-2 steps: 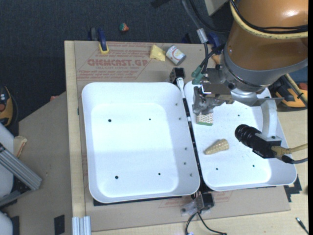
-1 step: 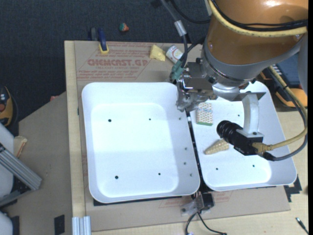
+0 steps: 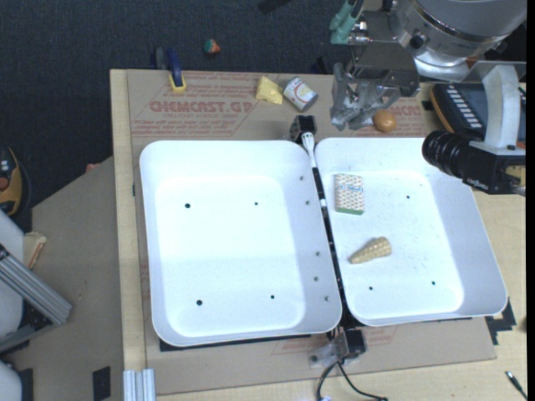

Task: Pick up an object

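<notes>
In the right bin (image 3: 468, 249) lie a small patterned box (image 3: 349, 194) near the back left corner and a tan cone-shaped object (image 3: 370, 250) in the middle. My gripper (image 3: 358, 115) hangs above the bench just behind the right bin's back edge, well clear of both objects. Its fingers (image 3: 341, 111) point down with a gap between them and nothing in it.
The left bin (image 3: 167, 174) sits beside the right one. Behind the bins on the bench lie a yellow wedge (image 3: 269, 91), a small white box (image 3: 300, 93), a brown ball (image 3: 384, 122) and a blue-yellow clamp (image 3: 175, 71). A black camera (image 3: 456, 157) overhangs the right bin.
</notes>
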`<move>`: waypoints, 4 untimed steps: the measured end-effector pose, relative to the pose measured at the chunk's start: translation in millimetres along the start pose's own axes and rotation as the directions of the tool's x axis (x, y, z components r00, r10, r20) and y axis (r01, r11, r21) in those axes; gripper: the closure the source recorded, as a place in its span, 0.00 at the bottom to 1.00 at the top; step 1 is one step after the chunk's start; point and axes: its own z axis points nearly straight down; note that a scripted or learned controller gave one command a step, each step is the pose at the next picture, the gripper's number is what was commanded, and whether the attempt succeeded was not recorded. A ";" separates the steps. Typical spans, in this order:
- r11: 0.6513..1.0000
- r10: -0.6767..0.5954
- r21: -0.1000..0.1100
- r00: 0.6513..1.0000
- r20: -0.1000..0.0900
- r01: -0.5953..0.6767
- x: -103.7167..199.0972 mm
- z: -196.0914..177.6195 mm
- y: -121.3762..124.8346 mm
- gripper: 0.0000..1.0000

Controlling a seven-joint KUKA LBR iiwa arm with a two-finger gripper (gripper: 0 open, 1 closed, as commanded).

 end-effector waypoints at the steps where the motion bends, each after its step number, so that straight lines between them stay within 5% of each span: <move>1: 1.000 -0.004 0.022 1.000 0.007 0.004 82.3 65.8 3.4 1.00; 4: 1.000 -0.005 0.010 1.000 0.002 0.005 81.8 31.5 4.9 1.00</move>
